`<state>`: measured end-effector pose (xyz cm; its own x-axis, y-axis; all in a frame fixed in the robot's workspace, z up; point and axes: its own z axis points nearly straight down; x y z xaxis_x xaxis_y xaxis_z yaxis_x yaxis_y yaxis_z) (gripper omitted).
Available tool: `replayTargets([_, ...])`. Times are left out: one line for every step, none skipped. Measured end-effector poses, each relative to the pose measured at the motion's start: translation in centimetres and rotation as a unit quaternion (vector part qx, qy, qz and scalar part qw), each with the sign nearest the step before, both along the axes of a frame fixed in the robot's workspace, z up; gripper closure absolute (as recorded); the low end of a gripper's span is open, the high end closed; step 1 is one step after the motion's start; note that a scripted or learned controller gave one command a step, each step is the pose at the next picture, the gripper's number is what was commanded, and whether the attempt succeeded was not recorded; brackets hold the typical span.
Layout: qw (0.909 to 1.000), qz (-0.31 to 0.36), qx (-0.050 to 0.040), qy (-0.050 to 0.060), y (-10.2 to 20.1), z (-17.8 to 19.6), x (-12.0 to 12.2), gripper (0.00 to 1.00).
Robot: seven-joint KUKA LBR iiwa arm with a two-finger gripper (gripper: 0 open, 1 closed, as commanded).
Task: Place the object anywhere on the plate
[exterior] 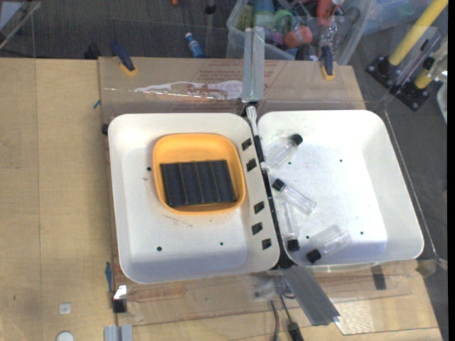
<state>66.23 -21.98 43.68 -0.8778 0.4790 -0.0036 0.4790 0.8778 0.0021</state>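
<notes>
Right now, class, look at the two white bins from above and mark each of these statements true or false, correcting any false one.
1. An orange plate sits in the left bin. True.
2. A dark ribbed rectangular object lies on the plate. True.
3. The clear vials with black caps are in the left bin. False: the vials, such as one near the front, lie in the right bin.
4. The vials stand upright. False: they lie on their sides.
5. The vials cluster toward the right bin's left side. True.
</notes>
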Motion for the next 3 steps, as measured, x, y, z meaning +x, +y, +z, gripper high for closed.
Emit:
replayTargets([0.9780, 0.209, -0.0005, -0.001, -0.2, 0.0, -0.6, 1.00])
replayTargets([0.9297, 0.368, -0.0026, -0.003, -0.1, 0.0, 0.3, 1.00])
replayTargets([0.8437, 0.537, -0.0033, -0.003, -0.1, 0.0, 0.6, 1.00])
